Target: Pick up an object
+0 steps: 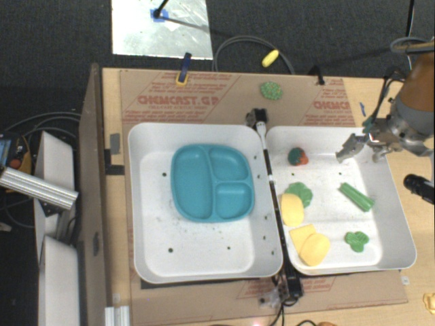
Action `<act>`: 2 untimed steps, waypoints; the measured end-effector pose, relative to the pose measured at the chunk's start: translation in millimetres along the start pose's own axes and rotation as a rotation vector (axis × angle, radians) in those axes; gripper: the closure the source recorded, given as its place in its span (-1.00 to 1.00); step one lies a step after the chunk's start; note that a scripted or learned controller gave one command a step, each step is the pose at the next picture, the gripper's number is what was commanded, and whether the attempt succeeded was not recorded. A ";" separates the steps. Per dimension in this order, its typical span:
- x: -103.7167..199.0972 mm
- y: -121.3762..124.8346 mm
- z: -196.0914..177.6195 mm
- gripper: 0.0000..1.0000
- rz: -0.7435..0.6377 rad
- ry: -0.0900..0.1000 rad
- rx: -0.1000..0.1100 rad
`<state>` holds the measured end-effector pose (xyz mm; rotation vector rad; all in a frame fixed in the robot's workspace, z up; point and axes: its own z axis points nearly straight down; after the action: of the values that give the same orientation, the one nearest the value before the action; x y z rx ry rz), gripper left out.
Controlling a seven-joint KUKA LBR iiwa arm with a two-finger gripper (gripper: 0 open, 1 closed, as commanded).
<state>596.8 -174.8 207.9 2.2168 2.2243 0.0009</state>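
Observation:
My gripper (pixel 361 148) hangs over the far right part of the right bin (pixel 397 202), open, with nothing between its fingers. Below it and towards the front lies a green stick (pixel 356 196). A small red and green piece (pixel 297 157) sits to the gripper's left, near the bin's back. Further forward are a green leafy piece (pixel 300 194), a pale yellow piece (pixel 292 210), a larger yellow piece (pixel 314 246) and a small green piece (pixel 356 240).
The left bin (pixel 153 236) holds a blue divided plate (pixel 212 182). A green round thing (pixel 271 90) and a yellow thing (pixel 270 58) lie behind the bins, outside them. A black divider (pixel 268 182) runs between the two bins.

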 end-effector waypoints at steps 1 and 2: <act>48.1 1.3 129.3 -1.00 -0.004 0.003 0.002; 69.6 44.0 122.1 -1.00 -0.005 0.000 -0.006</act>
<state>640.7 -105.1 85.8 2.2086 2.2271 0.0071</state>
